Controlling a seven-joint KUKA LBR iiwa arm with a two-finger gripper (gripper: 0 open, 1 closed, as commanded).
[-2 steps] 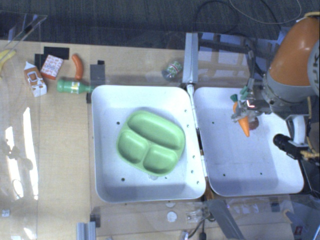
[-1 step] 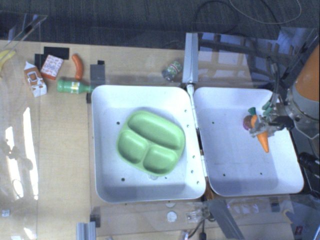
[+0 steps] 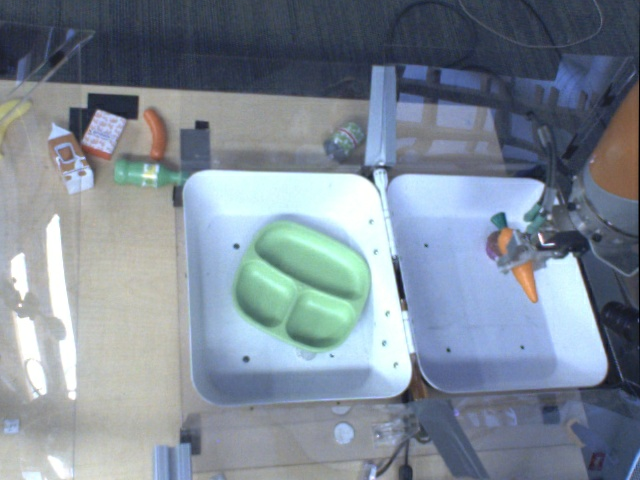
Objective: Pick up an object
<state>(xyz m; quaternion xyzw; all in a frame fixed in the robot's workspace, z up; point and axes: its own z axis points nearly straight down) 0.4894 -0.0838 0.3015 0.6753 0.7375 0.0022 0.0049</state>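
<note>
While the gripper point(image 3: 528, 245) hangs over the right bin point(image 3: 470, 358), we see the toy carrot point(image 3: 524, 276) directly under it, near the bin's right side, beside a small purple piece point(image 3: 492, 250). We cannot tell how the tool stands, because the wrist hides it. To do this step well, we judge it must come down straight and centre across the carrot's thicker orange part. The left bin point(image 3: 215, 368) holds a green divided tray point(image 3: 302, 284).

Dark carpeted floor point(image 3: 250, 13) with loose cables point(image 3: 520, 13) beyond a pale wooden bench point(image 3: 100, 318).
</note>
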